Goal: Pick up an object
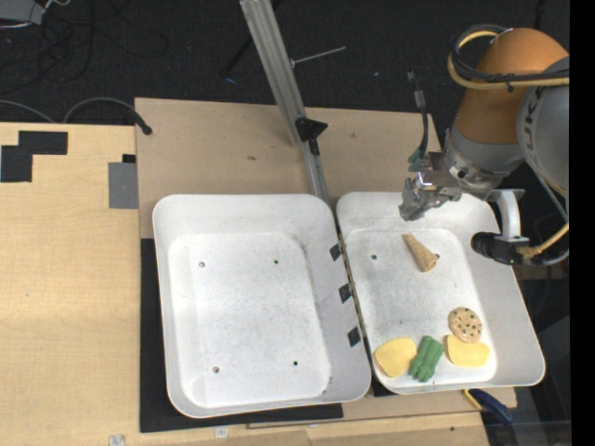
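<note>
At the near end of the right white bin (521,342), a yellow rounded piece (396,356), a green ridged piece (428,357), another yellow piece (468,352) and a round speckled cookie (464,322) are clustered. Farther in, a tan cone (420,251) lies alone. Beyond it, the gripper (418,200) is seen above the bin's far edge with nothing between its parts; whether it is spread or closed cannot be told. No object has been lifted, so the pick is judged not yet done.

Open room around cone (420,252); toys (430,352) bunched.
</note>
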`<state>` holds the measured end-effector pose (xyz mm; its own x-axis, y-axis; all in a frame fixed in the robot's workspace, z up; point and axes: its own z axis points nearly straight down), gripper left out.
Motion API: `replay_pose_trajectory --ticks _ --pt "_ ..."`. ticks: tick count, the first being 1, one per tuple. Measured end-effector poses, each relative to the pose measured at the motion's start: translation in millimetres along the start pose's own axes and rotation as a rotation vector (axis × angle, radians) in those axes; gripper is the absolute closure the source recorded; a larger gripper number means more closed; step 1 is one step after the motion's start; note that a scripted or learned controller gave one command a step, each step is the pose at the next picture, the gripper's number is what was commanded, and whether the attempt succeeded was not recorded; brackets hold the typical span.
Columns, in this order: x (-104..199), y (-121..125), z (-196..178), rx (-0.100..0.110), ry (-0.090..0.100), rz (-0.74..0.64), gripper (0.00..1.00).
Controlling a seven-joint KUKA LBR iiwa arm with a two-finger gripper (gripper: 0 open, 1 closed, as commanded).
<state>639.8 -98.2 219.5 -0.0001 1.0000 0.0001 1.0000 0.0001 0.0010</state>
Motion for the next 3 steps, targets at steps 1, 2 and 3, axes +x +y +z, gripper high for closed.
replay_pose_trajectory --ticks 1,2,3 --pt "49 -8 -10 0.004 0.002 -0.004 1.00" --pt "94 -31 -17 0.006 0.002 -0.003 1.00" --pt "145 -49 -4 0.008 0.002 -0.004 1.00"
